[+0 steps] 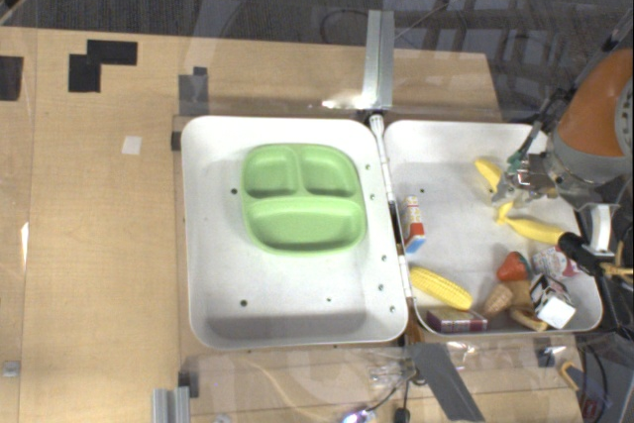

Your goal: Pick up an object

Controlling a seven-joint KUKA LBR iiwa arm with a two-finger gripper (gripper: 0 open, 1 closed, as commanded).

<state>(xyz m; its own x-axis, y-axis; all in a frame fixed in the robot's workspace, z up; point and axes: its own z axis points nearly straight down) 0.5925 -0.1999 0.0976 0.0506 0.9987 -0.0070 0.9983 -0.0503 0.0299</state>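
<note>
The right bin (446, 149) holds several small items. A yellow banana (486, 173) lies near its back, and a second banana (535, 230) lies further forward. My gripper (521, 181) hangs low over the right bin between the two bananas, just right of the back one. A small yellow piece (504, 210) shows just below it. The grey arm with its orange band (594, 114) comes in from the right edge. An ear of corn (441, 287) lies at the bin's front left.
The left bin (213, 213) holds a green divided plate (301, 196). In the right bin also lie a small red, white and blue bottle (411, 221), a red strawberry (512, 265), a cone (500, 297), a dark bar (456, 322) and a white block (557, 312).
</note>
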